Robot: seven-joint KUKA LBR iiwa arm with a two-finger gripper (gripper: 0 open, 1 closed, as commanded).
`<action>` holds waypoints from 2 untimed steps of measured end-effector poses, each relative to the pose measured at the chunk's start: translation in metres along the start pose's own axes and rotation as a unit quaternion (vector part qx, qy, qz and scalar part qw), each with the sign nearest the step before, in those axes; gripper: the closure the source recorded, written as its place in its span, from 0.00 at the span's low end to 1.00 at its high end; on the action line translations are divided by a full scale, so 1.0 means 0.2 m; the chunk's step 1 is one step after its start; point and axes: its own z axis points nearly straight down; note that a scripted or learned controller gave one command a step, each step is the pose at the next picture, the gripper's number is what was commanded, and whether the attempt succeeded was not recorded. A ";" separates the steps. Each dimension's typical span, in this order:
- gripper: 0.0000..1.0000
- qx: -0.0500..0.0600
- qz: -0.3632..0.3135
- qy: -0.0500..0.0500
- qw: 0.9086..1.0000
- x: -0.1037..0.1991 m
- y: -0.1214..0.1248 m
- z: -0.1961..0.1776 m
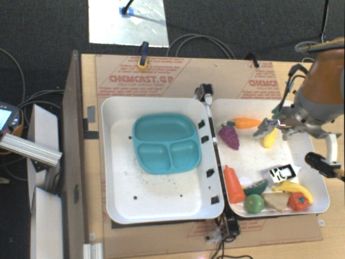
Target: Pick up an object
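Currently the gripper [271,127] is hovering low in the right bin [323,197] near its far edge, fingers closing around a small yellow fruit [269,138]. Just beside it, a carrot [247,123] and purple grapes [230,137] are lying; remaining toys are crowding the near edge.

A robotics lab: cardboard-topped bench [161,74], loose cables [199,39], two white bins [116,144].
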 end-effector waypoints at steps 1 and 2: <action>0.00 0.002 -0.003 0.001 1.000 0.23 0.23 0.45; 0.00 0.019 0.002 0.002 1.000 0.19 0.49 0.58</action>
